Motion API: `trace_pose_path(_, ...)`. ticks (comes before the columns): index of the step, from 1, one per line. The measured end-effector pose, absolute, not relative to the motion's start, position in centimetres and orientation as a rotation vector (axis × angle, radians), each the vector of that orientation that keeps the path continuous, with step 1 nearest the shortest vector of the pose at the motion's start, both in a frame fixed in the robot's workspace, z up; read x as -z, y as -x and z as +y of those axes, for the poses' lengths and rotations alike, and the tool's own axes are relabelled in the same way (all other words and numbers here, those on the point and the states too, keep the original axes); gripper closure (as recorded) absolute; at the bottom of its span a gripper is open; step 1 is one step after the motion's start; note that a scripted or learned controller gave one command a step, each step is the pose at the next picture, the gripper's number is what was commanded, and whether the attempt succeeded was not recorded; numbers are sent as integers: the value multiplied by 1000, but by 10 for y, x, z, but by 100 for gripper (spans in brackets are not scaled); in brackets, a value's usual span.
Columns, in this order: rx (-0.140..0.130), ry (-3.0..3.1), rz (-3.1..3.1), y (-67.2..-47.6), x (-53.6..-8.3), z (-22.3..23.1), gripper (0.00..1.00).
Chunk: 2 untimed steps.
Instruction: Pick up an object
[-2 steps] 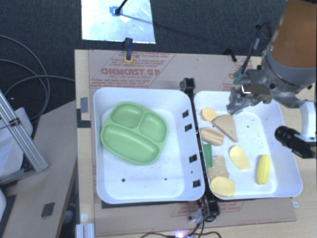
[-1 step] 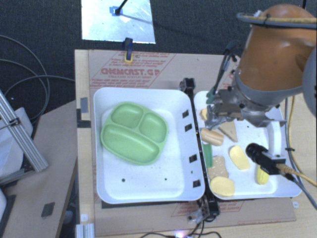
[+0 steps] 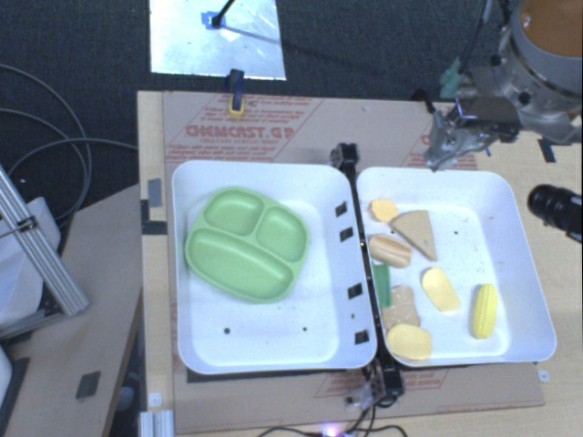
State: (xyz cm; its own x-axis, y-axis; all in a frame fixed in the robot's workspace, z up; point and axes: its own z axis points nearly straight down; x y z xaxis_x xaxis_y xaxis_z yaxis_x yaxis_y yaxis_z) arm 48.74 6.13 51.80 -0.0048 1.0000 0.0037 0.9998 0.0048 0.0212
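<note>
My gripper (image 3: 444, 153) hangs above the far rim of the right bin (image 3: 519, 271), fingers pointing down with nothing between them. In that bin lie toy foods: a small orange-yellow round piece (image 3: 383, 210), a tan wedge (image 3: 417, 232), a hot-dog-like roll (image 3: 391, 250), a green stick (image 3: 383, 284), a beige lump (image 3: 401, 307), a pale yellow slice (image 3: 440, 290), a yellow corn-like piece (image 3: 485, 309) and a yellow disc (image 3: 410, 342). The nearest of them, the orange-yellow piece and the wedge, lie below and left of the gripper.
The left bin (image 3: 209, 335) holds a green divided plate (image 3: 246, 242). A black clip strip (image 3: 360, 244) runs between the bins. A blue-yellow clamp (image 3: 236, 92) and a shiny sheet (image 3: 217, 24) lie beyond the bins.
</note>
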Motion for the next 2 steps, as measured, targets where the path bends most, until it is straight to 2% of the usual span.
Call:
trace_pose_path(1,12,-2230,2219,-486,-390,5,100)
trace_pose_path(2,0,-2221,2221,-487,-358,4,100)
